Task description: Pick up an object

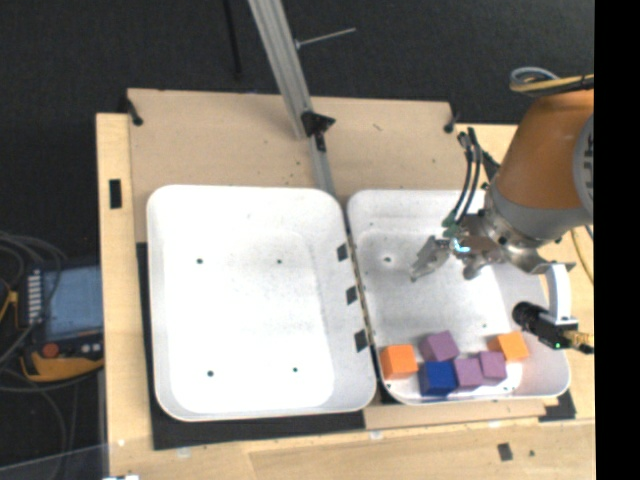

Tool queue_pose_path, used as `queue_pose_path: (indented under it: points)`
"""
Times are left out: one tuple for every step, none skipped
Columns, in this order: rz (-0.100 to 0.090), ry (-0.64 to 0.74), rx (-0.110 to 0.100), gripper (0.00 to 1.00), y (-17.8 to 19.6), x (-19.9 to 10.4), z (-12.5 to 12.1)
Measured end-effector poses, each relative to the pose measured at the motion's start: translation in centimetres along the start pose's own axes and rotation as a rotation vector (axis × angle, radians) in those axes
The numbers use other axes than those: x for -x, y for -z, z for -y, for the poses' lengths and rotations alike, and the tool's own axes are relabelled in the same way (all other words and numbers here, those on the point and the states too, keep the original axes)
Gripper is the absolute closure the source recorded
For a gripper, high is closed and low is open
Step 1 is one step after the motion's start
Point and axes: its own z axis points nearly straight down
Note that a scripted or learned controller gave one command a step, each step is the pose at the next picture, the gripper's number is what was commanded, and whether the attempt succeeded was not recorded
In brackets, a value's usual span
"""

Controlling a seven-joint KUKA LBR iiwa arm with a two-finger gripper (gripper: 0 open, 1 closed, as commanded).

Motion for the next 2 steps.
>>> queue_pose_path:
  points:
    - [0.001,-0.002,0.006,0.00,0.2,0.0,-0.1]
    - [0.002,-0.004,-0.002,0.00,-5.9,-0.2,0.4]
